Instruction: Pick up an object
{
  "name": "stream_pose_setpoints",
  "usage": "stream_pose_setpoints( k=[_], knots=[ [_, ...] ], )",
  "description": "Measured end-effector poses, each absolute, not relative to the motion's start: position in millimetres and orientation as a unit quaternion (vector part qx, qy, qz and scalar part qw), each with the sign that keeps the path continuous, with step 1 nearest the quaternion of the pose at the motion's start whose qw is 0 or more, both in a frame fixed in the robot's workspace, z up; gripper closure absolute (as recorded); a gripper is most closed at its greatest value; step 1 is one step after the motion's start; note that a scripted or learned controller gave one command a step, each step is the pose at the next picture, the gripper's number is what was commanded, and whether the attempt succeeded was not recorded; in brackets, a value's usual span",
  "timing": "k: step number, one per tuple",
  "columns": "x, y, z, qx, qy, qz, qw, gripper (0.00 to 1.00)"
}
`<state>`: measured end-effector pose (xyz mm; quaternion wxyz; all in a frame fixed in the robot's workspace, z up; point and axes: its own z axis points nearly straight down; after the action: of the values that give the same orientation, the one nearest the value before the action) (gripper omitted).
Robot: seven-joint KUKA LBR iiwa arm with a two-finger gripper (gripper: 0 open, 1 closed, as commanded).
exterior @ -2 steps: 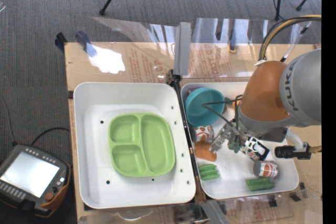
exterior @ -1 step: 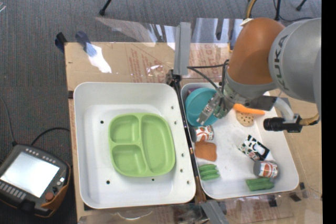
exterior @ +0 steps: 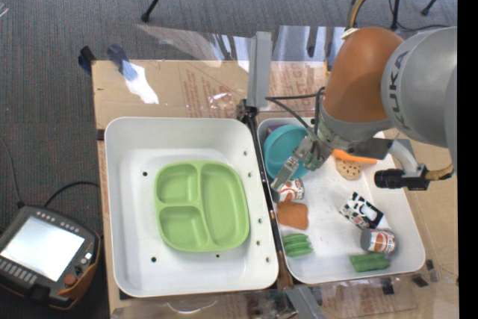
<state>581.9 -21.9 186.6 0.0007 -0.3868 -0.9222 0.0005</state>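
My gripper [exterior: 288, 174] hangs over the left side of the right bin [exterior: 412, 234], at the near rim of a teal bowl [exterior: 283, 145]. Just below it lies a small red-and-white can [exterior: 292, 191], and I see nothing held in the gripper. In front of that can sit an orange-brown chunk [exterior: 293, 216] and green pea pods [exterior: 297, 244]. Further right lie a black-and-white packet [exterior: 361, 211], a second can [exterior: 379, 240] and a green vegetable [exterior: 370, 262]. An orange carrot [exterior: 355, 158] and a tan cookie [exterior: 348, 169] lie beside the wrist.
The left bin [exterior: 127, 160] holds a green divided plate [exterior: 201, 205]. A metal post [exterior: 259, 75] rises behind the wall between the two bins. A tablet controller [exterior: 45, 256] lies on the floor at the lower left.
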Motion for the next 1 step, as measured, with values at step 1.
stream_pose_setpoints(
  k=[1],
  knots=[
    [547.3,-87.7,201.0,-0.390,-0.921,0.0007,0.001,0.00]
  ],
)
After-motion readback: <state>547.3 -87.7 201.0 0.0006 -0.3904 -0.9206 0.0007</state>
